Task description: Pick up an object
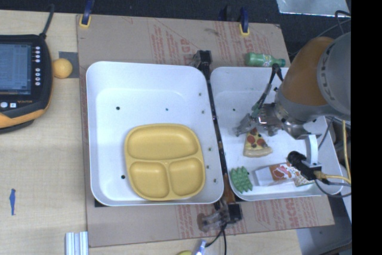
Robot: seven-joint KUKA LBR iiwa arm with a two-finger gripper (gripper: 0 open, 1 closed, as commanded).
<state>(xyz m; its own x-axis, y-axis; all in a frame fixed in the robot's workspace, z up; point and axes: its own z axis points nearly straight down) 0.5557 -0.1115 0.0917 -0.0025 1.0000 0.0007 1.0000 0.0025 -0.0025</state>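
Note:
In the right bin [233, 83] lie a toy pizza slice [256, 144], a green ridged piece [240, 178] and a white and red packet [278, 174]. My gripper [249, 123] hangs low in this bin, just above and left of the pizza slice. Its grey fingers [243, 126] point left and down, and nothing shows between them. The grey arm with its orange band [301, 77] comes in from the right and covers the bin's right part.
The left bin [101, 83] holds a yellow three-part tray [164, 160]. A green bottle [262, 59] lies just beyond the right bin. A tablet controller [21, 77] and a yellow ball [62, 67] sit at the far left. Cables [322, 176] trail by the bin's right side.

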